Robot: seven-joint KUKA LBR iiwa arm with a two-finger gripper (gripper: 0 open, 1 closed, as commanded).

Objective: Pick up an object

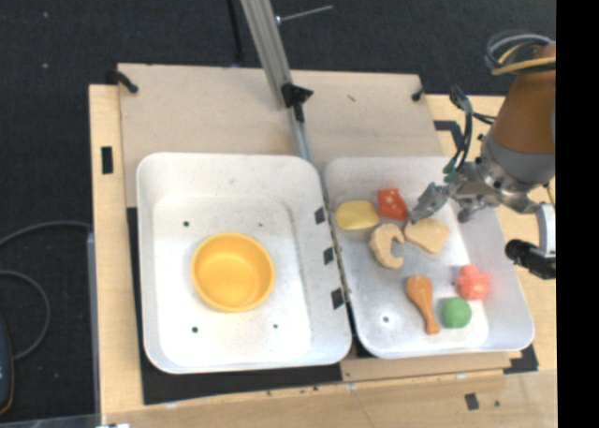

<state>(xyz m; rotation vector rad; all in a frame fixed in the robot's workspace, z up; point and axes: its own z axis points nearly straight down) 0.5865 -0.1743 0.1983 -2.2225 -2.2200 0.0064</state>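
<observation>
My gripper (444,208) hangs over the upper middle of the right bin (501,328), open, with its two fingers spread and nothing between them. Just below it lies a tan wedge-shaped piece (429,236). A red block (391,203) sits just left of the left finger. Further left are a yellow rounded piece (356,215) and a tan curved piece (385,246). Toward the bin's front lie an orange drumstick (422,302), a green ball (456,313) and a red-pink piece (473,282).
The left bin (168,183) holds a yellow bowl (232,272). A slanted metal post (267,33) rises behind the bins. The grey arm with its orange band (526,117) comes in from the right, with cables beside it.
</observation>
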